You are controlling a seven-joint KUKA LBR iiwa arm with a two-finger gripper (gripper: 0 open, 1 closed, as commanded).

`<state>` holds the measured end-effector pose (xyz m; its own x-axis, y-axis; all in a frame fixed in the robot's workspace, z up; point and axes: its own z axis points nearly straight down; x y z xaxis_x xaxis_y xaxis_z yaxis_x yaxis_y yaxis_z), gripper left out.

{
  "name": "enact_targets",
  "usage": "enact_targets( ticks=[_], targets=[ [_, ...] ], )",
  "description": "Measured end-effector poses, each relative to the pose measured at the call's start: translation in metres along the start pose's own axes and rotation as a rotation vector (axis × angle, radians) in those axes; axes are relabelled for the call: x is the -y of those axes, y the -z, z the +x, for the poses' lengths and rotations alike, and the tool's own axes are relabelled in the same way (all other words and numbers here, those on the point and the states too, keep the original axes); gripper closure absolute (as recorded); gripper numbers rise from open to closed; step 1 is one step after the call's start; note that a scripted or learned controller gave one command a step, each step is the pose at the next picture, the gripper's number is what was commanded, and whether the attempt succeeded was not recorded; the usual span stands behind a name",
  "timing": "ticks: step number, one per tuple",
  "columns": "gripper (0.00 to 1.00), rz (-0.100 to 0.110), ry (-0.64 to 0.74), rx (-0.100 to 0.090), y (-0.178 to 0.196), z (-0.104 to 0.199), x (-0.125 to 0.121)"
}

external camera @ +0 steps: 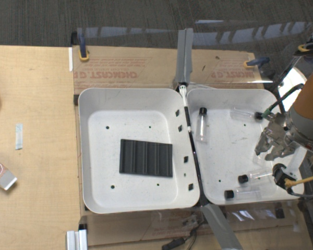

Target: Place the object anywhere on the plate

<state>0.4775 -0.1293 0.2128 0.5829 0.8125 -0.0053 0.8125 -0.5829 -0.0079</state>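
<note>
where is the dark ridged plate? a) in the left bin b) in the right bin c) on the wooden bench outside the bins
a: the dark ridged plate lies flat on the floor of the left bin, while the clear vials lie in the right bin.

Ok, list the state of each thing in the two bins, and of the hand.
dark ridged plate: lying flat in the left bin, nothing on it.
capped tube: lying flat in the right bin, near its left wall.
two tubes: lying flat near the front rim.
clear tube: lying near the back.
hand: over the right bin's right side.
</note>
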Motion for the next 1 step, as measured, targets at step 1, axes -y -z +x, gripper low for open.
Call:
enact_targets(
  ticks=[1],
  targets=[
    [1.0,-0.002,0.033,0.002,0.0134,0.1021,0.007]
  ],
)
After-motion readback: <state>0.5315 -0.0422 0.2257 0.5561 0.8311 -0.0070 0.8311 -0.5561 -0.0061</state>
